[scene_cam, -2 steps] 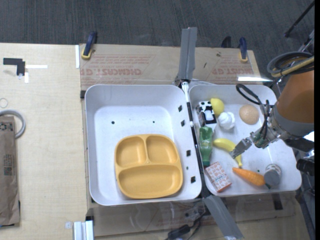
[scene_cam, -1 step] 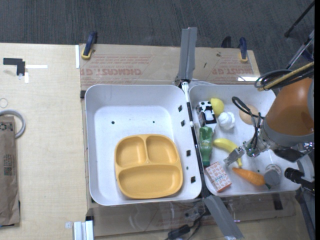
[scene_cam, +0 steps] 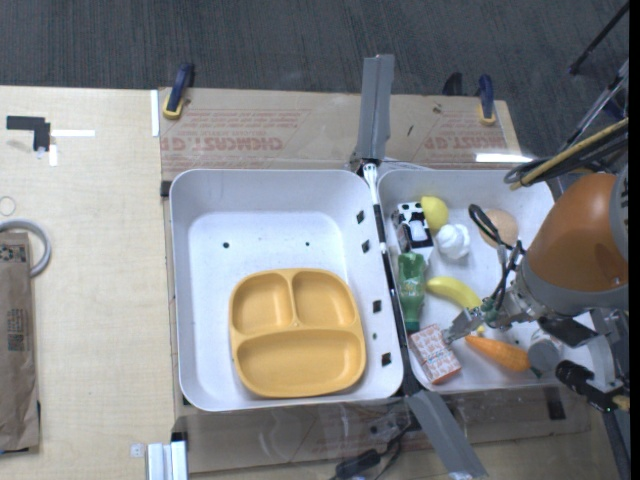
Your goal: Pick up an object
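From above, the bench (scene_cam: 80, 268) is pale wood with brown cardboard (scene_cam: 300, 128) behind two white bins. The left bin (scene_cam: 190, 268) holds a yellow divided plate (scene_cam: 297, 331). In the right bin (scene_cam: 520, 173) the gripper (scene_cam: 470, 323) stands slightly open and holds nothing, between a banana (scene_cam: 452, 291) and a carrot (scene_cam: 497, 353). The floor (scene_cam: 300, 18) is dark carpet.

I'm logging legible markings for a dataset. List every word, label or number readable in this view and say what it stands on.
Cardboard sheet behind the bins: red print, upside down and blurred; not reliably readable.
Brown paper bag at the left edge: dark print, too small to read.
Small red-patterned box in the right bin: pattern or text, too small to read.
Black-and-white item in the right bin: markings, no readable words.
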You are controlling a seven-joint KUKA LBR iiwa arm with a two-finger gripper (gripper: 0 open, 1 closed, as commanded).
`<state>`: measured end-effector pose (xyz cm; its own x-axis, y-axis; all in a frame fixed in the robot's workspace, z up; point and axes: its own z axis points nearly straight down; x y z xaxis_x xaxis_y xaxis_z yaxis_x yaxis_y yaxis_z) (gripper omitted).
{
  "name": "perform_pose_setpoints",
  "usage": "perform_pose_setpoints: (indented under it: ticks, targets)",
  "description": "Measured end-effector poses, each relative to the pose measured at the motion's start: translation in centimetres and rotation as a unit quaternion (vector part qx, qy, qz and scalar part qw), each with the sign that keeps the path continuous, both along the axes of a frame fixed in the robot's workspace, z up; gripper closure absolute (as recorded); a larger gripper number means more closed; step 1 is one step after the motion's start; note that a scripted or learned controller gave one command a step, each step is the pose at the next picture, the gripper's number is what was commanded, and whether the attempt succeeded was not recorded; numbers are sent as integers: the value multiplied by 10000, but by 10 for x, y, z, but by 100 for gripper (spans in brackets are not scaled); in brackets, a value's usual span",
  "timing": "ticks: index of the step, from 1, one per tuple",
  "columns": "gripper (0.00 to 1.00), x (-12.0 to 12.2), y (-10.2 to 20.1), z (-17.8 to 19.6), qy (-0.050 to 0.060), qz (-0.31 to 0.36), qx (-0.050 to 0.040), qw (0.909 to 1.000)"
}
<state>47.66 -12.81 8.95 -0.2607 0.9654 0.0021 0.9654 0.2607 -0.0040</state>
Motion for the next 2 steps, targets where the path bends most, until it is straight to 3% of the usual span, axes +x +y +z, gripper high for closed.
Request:
perform_pose_setpoints:
  ticks: [1, 2]
  targets:
    - [100, 0, -1, 7, 14, -21, -1, 10000]
    - [100, 0, 24, 0, 3, -2404, -17, 9707]
